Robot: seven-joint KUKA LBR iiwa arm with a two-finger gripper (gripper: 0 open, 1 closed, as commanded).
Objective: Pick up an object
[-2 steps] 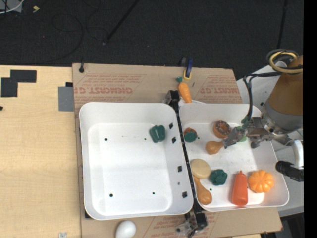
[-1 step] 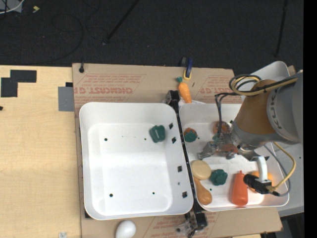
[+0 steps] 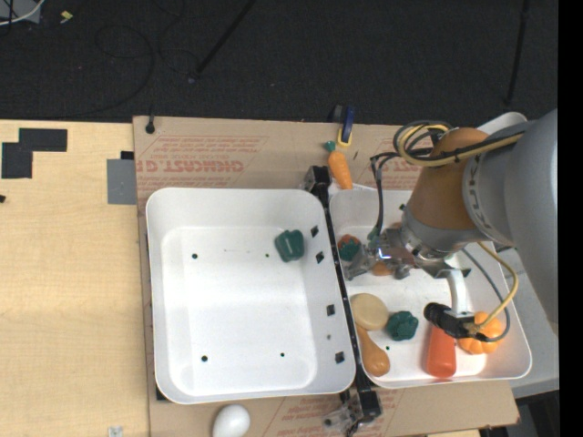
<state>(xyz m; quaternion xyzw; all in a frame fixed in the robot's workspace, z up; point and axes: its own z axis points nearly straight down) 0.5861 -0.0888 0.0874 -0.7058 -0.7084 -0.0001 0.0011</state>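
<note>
My gripper point(image 3: 376, 255) is low in the right bin point(image 3: 510, 368), near that bin's left wall, with the grey arm and its orange band point(image 3: 444, 189) above it. A small red-orange piece point(image 3: 348, 244) lies just left of the gripper. Further forward in the same bin are a tan round piece point(image 3: 369, 309), a tan pear-shaped piece point(image 3: 374, 354), a teal lump point(image 3: 401, 325), a red-orange cylinder point(image 3: 439, 354) and an orange piece point(image 3: 483, 337). A dark green lump point(image 3: 290, 245) sits alone in the left bin point(image 3: 173, 289).
An orange carrot-like piece point(image 3: 340, 169) rests at the back edge between the bins. A white egg point(image 3: 231, 420) lies on the bench in front of the left bin. Cables loop around the wrist, and a black divider point(image 3: 333, 280) runs between the bins.
</note>
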